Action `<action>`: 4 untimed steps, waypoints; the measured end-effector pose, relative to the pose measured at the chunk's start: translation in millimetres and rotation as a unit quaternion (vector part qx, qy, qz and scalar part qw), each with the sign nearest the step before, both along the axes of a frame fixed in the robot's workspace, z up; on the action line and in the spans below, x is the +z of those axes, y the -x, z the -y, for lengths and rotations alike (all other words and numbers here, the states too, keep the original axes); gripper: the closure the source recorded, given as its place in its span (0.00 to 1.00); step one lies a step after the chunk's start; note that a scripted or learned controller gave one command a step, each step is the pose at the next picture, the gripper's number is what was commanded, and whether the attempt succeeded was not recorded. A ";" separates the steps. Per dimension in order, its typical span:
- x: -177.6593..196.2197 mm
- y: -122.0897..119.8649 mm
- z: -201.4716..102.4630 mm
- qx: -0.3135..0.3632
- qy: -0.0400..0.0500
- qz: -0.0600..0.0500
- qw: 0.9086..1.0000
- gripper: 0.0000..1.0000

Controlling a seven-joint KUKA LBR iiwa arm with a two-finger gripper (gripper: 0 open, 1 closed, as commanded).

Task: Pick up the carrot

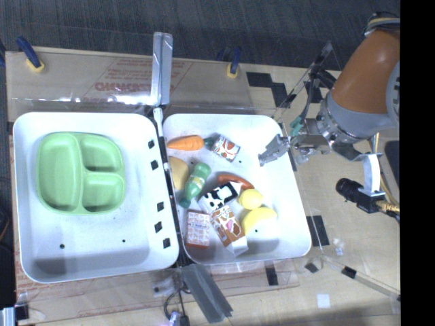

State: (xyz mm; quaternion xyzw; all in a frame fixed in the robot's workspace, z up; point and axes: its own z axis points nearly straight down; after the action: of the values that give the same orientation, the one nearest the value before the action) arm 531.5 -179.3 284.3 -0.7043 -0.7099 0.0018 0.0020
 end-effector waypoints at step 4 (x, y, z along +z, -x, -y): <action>-173.6 -100.4 -78.3 0.086 0.002 -0.003 0.996 0.00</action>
State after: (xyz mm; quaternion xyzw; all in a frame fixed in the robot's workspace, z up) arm 632.0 -101.0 110.7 -0.6404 -0.7680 0.0054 0.0026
